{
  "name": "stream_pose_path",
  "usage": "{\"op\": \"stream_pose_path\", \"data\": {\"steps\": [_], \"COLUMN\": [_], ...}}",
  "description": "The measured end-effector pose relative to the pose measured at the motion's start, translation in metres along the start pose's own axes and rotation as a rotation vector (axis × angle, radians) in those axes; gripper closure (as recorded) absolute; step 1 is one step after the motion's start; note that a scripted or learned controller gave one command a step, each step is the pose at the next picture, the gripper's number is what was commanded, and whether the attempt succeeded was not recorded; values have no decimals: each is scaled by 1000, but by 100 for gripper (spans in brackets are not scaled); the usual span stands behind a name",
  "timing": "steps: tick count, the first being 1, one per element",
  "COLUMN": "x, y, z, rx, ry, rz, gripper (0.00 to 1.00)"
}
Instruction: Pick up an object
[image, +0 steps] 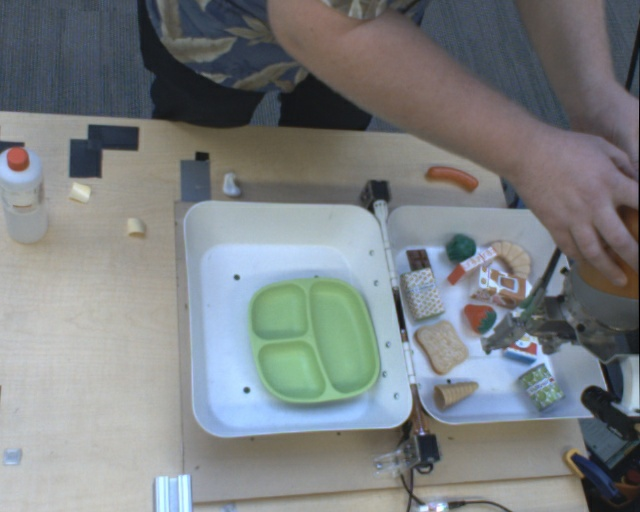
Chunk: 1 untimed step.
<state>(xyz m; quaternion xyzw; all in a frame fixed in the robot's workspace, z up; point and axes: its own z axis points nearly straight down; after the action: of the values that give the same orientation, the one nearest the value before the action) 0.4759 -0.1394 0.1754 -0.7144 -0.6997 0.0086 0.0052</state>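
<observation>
Wooden table (100, 330), two white bins. Left bin (215, 330): one green three-compartment tray (315, 340). Right bin (500, 408): one toast slice (442, 347), one ice-cream cone (454, 393), one green ball (461, 246), several small toy food boxes. Gripper (520, 330) low over right bin amid the toys; fingers' state cannot be told. One person's hand (590, 210) above arm. One bottle (20, 195) at table's left edge.
</observation>
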Motion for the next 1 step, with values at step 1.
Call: {"op": "stream_pose_path", "data": {"steps": [1], "x": [50], "y": [10], "z": [92], "rx": [-19], "ry": [4], "rz": [-12], "gripper": [0]}}
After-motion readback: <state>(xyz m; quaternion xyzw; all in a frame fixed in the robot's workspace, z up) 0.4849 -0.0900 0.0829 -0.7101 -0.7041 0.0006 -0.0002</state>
